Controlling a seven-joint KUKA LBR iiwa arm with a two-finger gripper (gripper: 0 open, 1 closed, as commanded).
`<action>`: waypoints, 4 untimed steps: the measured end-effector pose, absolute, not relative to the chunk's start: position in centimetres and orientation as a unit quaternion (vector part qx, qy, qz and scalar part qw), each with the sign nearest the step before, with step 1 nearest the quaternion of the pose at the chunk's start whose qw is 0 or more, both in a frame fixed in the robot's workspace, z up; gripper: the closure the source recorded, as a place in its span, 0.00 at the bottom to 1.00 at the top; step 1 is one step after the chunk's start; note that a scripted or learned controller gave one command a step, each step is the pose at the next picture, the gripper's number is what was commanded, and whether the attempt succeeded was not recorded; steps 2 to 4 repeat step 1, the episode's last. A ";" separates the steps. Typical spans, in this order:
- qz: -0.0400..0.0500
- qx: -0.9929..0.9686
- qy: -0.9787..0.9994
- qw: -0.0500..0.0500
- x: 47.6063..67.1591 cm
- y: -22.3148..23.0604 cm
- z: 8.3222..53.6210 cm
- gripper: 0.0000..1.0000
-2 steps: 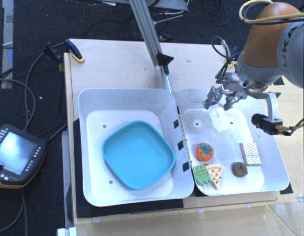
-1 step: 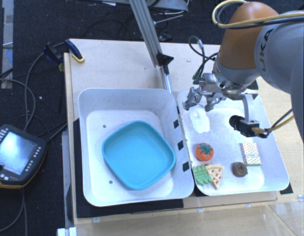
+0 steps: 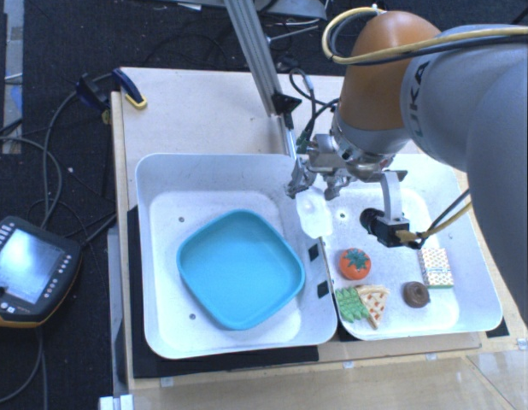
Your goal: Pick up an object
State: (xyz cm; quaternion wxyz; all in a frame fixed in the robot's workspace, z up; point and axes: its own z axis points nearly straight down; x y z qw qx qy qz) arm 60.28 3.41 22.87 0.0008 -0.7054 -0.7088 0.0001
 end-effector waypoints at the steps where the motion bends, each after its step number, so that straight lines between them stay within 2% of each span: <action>1: 0.000 -0.705 -0.709 0.001 60.0 8.6 22.1 1.00; 4: 0.000 -0.705 -0.709 0.001 60.0 8.6 22.1 1.00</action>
